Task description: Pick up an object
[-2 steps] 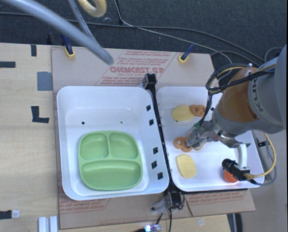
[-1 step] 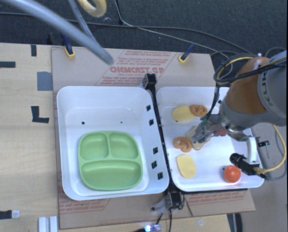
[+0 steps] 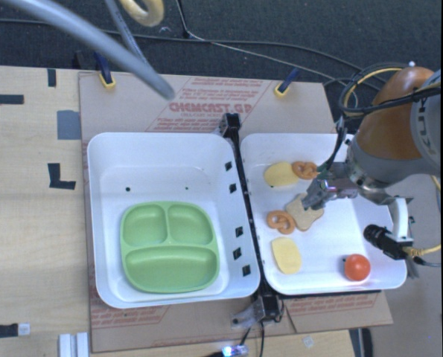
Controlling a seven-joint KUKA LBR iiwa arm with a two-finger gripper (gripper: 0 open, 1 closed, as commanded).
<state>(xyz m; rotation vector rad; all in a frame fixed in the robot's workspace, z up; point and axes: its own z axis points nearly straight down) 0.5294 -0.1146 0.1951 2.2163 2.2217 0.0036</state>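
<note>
My gripper (image 3: 315,198) hangs low over the middle of the right bin (image 3: 370,199), just above a tan toast-shaped piece (image 3: 301,217). A pretzel (image 3: 280,221) lies touching that piece on its left. A second pretzel (image 3: 304,170) and a pale yellow lump (image 3: 280,174) lie further back in the bin. Near the front there is a flat yellow piece (image 3: 286,256). A red tomato (image 3: 357,267) rests in the front right corner. The view shows nothing held by the gripper.
The left bin (image 3: 106,162) holds a green divided plate (image 3: 169,245). A black divider with clips (image 3: 240,199) runs between the bins. The grey and orange arm (image 3: 396,136) covers the right bin's far right side. Cables (image 3: 281,50) trail behind the bench.
</note>
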